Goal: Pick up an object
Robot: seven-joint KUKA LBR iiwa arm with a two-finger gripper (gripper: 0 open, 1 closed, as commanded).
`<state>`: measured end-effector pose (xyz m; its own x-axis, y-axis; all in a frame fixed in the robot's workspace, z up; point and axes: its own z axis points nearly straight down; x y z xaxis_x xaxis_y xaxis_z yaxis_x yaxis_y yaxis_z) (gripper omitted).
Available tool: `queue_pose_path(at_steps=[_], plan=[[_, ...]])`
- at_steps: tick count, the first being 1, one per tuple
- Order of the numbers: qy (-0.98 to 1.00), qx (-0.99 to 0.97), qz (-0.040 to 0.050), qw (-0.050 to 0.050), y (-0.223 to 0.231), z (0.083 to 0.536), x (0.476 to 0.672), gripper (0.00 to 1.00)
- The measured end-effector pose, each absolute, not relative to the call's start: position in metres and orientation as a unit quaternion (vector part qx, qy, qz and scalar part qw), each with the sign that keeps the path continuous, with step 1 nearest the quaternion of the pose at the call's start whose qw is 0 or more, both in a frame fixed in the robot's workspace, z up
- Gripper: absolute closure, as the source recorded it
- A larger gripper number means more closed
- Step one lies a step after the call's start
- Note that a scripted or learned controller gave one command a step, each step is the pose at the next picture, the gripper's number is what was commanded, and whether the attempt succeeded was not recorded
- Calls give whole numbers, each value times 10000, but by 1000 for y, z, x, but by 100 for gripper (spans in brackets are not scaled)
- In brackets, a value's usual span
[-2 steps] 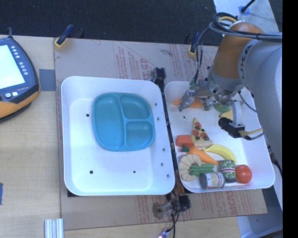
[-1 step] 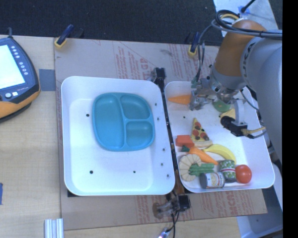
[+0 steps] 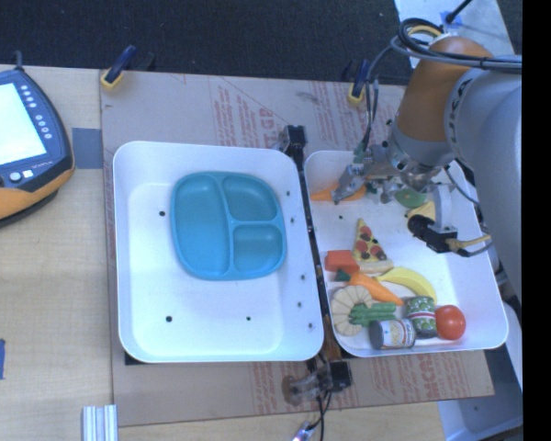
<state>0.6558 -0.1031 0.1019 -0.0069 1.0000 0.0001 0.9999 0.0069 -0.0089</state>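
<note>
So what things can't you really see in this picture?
- Gripper, camera view: small and dark against the right bin; what it touches is unclear.
- Orange piece beside it: partly covered by the gripper.
- Green thing: tucked under the arm.
- Can label: too small to read.
- Arm: cut off at the right.

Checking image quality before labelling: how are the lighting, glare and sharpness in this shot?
Camera view: bright, even light; the white bins look nearly washed out, and the tablet screen glares white. The blue plate is fairly crisp; the end effector and toy food are soft, with small details blurred.
</note>
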Motion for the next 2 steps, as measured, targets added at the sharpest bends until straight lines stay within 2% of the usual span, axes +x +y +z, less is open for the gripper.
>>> queue_pose_path(at_steps=[1, 2], plan=[[-7078, -7064, 13, 16, -132, 92, 656, 0], [-7089, -7053, 19, 19, -100, 92, 656, 0]])
